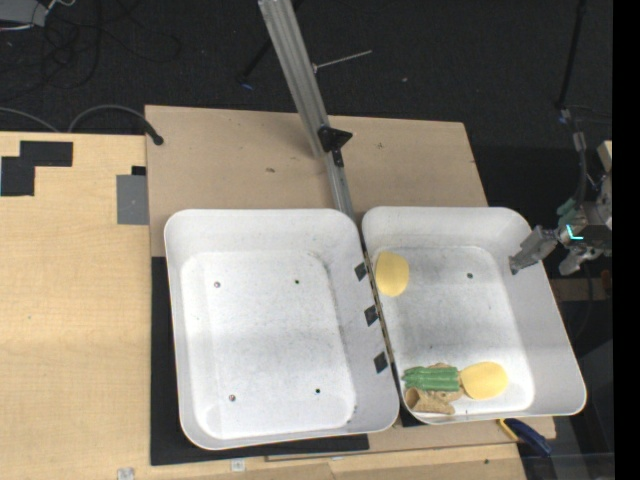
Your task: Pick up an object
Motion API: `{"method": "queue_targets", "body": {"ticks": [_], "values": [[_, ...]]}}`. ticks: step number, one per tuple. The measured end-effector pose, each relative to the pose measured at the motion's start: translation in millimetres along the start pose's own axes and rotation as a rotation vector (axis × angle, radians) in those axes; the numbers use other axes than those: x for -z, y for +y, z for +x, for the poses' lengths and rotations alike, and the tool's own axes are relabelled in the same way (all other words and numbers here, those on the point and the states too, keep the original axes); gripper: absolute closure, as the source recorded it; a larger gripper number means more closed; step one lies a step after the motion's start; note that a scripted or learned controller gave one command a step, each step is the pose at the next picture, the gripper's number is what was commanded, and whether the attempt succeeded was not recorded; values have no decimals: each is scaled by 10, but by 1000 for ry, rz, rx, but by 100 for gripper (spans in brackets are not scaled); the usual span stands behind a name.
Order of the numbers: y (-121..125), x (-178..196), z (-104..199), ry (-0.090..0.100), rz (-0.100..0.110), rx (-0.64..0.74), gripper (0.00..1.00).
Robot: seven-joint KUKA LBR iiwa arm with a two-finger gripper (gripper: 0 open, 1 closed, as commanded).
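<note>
On the bench (300,158) sat two white bins; the left bin (265,328) held nothing I could make out, while the right bin (470,298) carried a yellow disc (391,274) by its left wall and a yellow lump (485,379), green toy (432,377) and tan piece (433,400) crowded at the near edge. Beside the right rim hung the end effector (545,251), its state beyond my telling. I'd go for the lone disc, coming straight down, clear of the wall.

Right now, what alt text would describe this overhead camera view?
The gripper hovers at the right bin's far right rim. That bin holds two yellow objects, a green one and a tan one.
</note>
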State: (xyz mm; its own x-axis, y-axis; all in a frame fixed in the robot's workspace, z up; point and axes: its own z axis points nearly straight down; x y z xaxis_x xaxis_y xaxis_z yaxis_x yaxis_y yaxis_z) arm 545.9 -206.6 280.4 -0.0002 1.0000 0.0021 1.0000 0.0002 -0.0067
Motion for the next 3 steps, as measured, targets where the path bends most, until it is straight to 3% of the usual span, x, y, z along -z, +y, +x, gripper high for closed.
{"method": "queue_targets", "body": {"ticks": [1,3], "values": [[7,21,0,-1,-4,1,0],[134,-1073,116,1,1,1,0]]}}
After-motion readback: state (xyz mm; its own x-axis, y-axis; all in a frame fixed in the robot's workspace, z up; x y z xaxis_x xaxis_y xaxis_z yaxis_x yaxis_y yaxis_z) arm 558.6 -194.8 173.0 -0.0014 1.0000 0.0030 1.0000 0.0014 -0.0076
